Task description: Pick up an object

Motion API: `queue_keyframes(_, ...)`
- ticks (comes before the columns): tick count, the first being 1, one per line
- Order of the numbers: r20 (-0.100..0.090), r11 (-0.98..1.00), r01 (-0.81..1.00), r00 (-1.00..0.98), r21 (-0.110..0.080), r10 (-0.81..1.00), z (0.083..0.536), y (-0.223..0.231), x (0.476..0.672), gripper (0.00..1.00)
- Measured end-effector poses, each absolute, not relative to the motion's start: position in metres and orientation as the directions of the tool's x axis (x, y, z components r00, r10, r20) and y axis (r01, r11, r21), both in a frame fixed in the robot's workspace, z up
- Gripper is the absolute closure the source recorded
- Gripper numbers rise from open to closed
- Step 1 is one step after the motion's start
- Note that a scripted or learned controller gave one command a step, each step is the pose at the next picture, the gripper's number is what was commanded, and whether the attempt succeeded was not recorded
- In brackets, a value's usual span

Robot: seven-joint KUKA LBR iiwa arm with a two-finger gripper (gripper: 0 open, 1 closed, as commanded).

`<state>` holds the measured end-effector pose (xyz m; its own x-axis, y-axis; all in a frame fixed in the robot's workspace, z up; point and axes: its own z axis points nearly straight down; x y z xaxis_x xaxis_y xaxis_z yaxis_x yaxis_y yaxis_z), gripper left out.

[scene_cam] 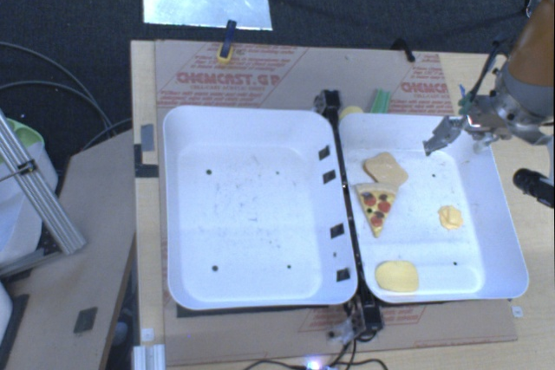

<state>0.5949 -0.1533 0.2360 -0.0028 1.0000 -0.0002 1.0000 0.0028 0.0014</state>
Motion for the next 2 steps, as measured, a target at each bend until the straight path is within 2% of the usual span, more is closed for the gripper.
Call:
queue_keyframes(1, 0.004, 0.007, 1.0, -0.007, -0.007, 1.0, 0.095, -0.115, 0.594, 0.0)
queue_keyframes(2, -0.004, 0.004, 1.0, -0.004, 0.015, 1.0, 0.089, -0.084, 0.587, 0.0)
